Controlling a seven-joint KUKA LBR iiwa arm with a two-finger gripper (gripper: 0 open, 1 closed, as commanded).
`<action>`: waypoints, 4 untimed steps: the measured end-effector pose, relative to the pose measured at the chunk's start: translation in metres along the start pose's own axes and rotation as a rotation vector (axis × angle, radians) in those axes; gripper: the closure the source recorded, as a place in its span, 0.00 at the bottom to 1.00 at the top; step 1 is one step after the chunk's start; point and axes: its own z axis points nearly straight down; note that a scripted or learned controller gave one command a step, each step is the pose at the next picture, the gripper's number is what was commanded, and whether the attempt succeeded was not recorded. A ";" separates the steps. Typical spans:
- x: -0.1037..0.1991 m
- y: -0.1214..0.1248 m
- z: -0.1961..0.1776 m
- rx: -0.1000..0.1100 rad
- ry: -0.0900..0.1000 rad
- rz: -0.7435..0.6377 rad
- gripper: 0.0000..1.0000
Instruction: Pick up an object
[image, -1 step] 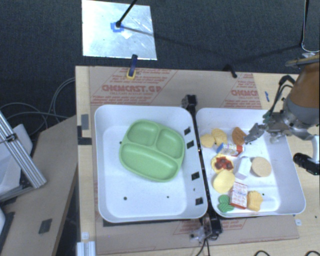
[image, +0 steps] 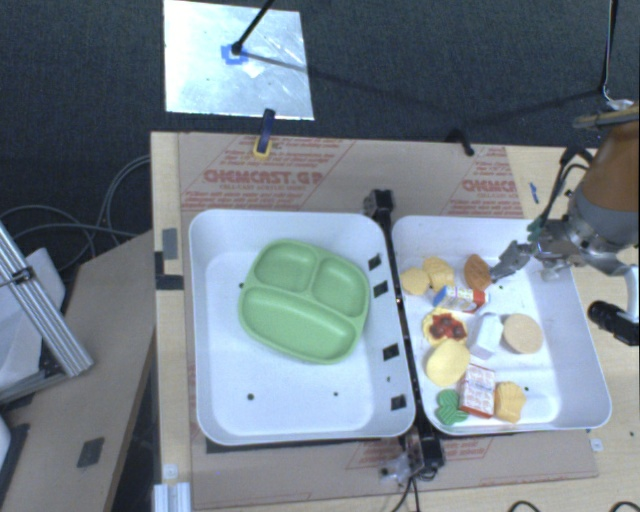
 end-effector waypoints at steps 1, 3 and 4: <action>-0.007 0.005 0.046 0.003 0.001 0.002 0.00; -0.007 0.007 0.067 -0.005 -0.001 0.001 1.00; -0.011 0.004 0.005 -0.004 -0.001 0.001 1.00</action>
